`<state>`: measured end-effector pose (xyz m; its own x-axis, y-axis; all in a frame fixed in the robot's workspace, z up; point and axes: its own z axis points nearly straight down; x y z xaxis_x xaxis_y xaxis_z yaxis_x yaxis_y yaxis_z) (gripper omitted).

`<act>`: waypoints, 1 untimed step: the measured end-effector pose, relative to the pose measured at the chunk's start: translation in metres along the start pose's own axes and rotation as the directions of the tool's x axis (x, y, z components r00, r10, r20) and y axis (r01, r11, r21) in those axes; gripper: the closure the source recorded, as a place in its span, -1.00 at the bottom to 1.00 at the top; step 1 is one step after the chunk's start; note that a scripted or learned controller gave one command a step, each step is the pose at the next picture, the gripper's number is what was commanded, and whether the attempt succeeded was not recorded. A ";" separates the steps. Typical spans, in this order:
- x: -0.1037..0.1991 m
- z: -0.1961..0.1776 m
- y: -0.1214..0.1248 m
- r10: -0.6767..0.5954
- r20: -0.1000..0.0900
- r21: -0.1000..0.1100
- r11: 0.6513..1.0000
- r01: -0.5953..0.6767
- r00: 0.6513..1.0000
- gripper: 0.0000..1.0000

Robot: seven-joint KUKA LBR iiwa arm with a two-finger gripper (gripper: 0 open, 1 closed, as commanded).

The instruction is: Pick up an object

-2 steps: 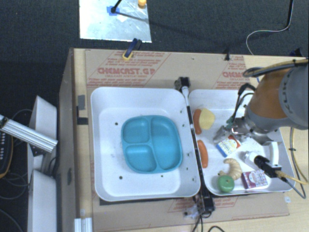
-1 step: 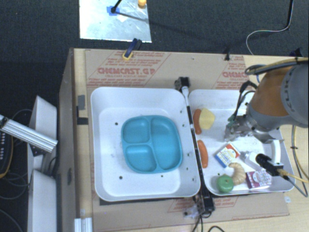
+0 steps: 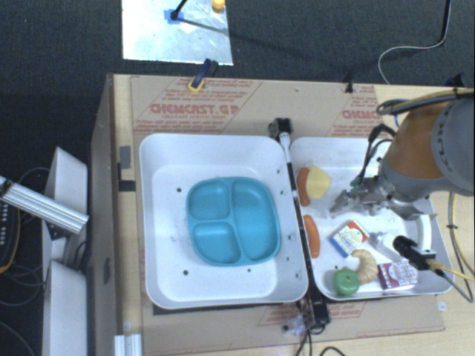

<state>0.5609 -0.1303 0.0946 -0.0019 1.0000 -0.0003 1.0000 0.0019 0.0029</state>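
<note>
The grey arm (image 3: 434, 150) reaches in from the right over the right bin (image 3: 334, 148), and its gripper (image 3: 355, 200) hangs low over the middle of that bin. From this angle it cannot be told whether the gripper is spread or closed, and nothing can be seen caught in it.

All the loose objects lie in the right bin. A yellow lump (image 3: 319, 182) sits at the far left, touching an orange sausage (image 3: 303, 186) that lies along the bin's left wall. A second orange sausage (image 3: 312, 236) lies nearer, also by that wall. Just near of the gripper is a small white box with red and blue print (image 3: 349, 237). Nearer still, a beige croissant-shaped piece (image 3: 365, 264) curls beside a green round object (image 3: 345, 282), with a dark red packet (image 3: 397, 275) to their right.

The left bin (image 3: 167, 154) holds a blue divided plate (image 3: 232, 221) at its middle. Both bins rest on the brown worktop (image 3: 223, 108).
</note>
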 end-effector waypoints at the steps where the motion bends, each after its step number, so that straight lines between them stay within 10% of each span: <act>1: -0.020 0.010 -0.016 0.001 0.000 0.002 1.000 -0.001 1.000 -1.00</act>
<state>0.5447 -0.1501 0.0844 -0.0005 1.0000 -0.0005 1.0000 0.0005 0.0006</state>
